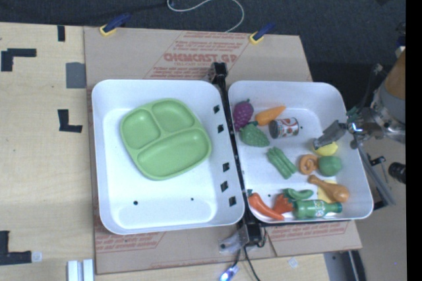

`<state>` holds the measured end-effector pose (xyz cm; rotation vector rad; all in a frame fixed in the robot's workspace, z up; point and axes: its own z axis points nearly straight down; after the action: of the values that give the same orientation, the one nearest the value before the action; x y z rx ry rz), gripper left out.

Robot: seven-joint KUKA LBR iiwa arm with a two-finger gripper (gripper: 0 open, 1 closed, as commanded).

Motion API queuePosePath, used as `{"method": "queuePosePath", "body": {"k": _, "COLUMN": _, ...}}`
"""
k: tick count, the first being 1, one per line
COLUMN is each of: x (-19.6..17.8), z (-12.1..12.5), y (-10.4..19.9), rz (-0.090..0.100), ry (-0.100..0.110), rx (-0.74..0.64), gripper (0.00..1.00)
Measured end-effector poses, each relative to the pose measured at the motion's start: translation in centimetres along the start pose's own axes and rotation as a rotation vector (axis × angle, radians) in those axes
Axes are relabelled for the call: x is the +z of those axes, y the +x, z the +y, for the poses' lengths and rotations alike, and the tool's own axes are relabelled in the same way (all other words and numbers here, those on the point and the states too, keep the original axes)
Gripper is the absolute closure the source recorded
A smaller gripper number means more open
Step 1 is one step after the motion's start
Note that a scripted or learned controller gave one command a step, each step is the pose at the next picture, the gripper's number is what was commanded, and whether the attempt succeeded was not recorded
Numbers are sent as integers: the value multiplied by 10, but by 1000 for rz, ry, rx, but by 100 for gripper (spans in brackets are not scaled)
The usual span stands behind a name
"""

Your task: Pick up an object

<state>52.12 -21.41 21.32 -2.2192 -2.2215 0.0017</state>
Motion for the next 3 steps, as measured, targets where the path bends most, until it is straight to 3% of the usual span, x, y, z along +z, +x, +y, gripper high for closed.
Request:
{"method": "queuePosePath", "body": {"k": 1, "x": 109, "z": -41, "y": 31, "rz": 5, "ry": 10, "rx": 0, "gripper": 0}}
{"method": "queuePosePath", "body": {"k": 2, "x": 130, "z": -37, "y": 111, "rz": 1, "ry": 0, "rx": -5, "gripper": 0}}
{"method": "queuePosePath", "body": {"k": 3, "x": 119, "z": -38, "y": 107, "rz": 0, "ry": 0, "rx": -1, "gripper": 100}}
